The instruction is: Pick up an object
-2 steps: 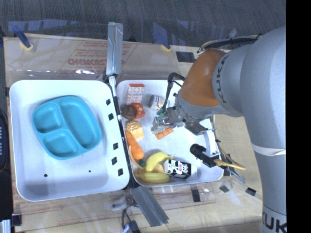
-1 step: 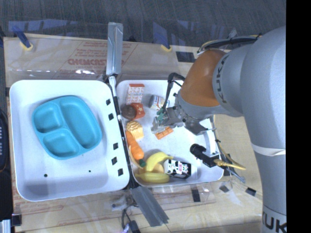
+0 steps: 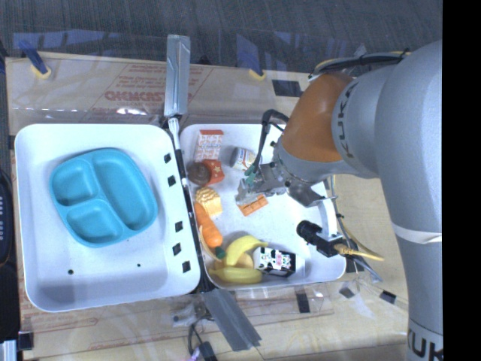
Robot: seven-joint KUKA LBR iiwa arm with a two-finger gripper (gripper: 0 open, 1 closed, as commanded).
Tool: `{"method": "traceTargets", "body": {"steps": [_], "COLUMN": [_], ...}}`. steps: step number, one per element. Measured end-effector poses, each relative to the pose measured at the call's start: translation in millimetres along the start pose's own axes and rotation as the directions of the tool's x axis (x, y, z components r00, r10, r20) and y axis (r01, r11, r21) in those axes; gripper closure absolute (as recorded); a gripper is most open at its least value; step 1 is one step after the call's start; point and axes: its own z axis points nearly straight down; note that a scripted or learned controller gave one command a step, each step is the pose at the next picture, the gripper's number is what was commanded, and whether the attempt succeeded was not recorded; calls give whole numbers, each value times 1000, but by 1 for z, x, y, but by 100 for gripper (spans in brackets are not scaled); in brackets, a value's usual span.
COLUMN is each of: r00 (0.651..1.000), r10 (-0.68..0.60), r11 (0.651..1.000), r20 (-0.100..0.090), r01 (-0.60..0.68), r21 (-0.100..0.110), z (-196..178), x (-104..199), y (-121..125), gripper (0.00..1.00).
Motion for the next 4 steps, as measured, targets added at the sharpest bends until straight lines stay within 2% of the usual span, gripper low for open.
{"method": "traceTargets", "body": {"steps": [1,2,3,4], "r00": [1000,1000,1000,1000], "r10": [-1,27,23,22], "r11": [1000,1000,1000,1000], "r20": [0,1,-1,-1], "r01": [1,-27,-23,-22], "r21": [0,-1,0,1], "z": [0,57,47,47], "x": [0,-45,-44,-44], "y": [0,1,2,2], "gripper": [0,0,100,0]}}
